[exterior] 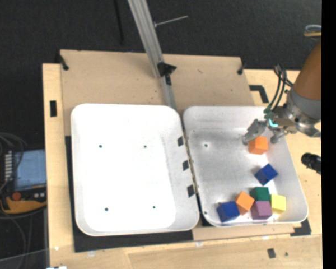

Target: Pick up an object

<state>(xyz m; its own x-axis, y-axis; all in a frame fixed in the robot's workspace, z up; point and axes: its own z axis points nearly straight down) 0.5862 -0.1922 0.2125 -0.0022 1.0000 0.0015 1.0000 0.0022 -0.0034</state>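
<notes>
One small orange cube (pixel 259 145) sits on the floor of the right-hand shallow white bin (pixel 224 161), toward its far right side, and the hand (pixel 263 132) hovers just above it with its two fingers spread apart, grasping nothing. By that, the pick looks lined up but not yet made: closing and lifting remain. Nearer in the same bin lie a blue cube (pixel 266 174) and a cluster of coloured cubes (pixel 252 203). The left-hand white bin (pixel 129 167) shares the desk (pixel 151 77).
</notes>
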